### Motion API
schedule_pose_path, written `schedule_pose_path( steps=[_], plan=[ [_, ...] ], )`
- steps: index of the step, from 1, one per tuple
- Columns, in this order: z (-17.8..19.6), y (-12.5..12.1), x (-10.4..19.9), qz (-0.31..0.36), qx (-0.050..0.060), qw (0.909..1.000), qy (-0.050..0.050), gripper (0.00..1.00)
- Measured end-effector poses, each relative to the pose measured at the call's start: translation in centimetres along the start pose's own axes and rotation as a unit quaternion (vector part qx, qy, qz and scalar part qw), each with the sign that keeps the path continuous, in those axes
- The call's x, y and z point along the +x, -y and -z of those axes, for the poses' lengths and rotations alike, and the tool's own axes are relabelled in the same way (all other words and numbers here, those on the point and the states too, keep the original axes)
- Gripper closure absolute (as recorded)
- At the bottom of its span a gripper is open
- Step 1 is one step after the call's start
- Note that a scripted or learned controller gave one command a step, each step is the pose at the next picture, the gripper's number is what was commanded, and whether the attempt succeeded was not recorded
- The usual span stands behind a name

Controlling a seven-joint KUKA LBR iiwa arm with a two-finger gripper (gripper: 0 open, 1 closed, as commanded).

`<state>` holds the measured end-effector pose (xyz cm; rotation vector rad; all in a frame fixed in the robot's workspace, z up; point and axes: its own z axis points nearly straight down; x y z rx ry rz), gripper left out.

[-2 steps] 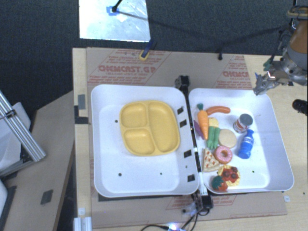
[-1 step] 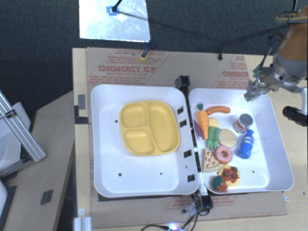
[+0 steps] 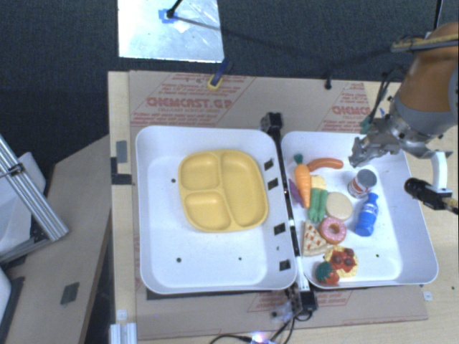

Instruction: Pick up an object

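Camera view. Jaws hanging over the far right part of the right-hand shallow white bin, at the end of the grey arm with the orange band, which enters from the right. Grip state: cannot tell, tips dark and blurred against the bin floor. Nothing seen held between them.

Just beneath the jaws and a little nearer the camera: small silver can with a red label, apart from them. Further out from the jaws on that side, blue plastic bottle, lying just beside a round beige bun. Left of the jaws: reddish-orange sausage, then an orange toy carrot with a green top. Beyond the bun, well away from the jaws: pink iced donut, pizza slice, and a red and yellow fruit cluster, tightly packed and touching.

Far left of the jaws, across the black clips joining the bins: left-hand white bin with a yellow three-compartment plastic plate.

Small green, yellow and purple pieces beside the carrot too crowded to identify. Arm cut off by the right edge. Cardboard sheet under both bins on the bench.
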<state>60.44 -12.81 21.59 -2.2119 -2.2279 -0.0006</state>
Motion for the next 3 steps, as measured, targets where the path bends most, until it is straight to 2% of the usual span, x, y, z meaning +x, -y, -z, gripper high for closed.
schedule_pose_path(
  steps=[1, 2, 3],
  plan=[
    [0.9, 3.9, 4.0, 0.000, 0.000, 1.0000, 0.000, 1.00],
    [0.7, 7.4, 9.3, 0.001, 0.000, 1.0000, 0.000, 1.00],
    [1.8, 10.0, 13.8, 0.001, 0.000, 1.0000, -0.001, 1.00]
  ],
)
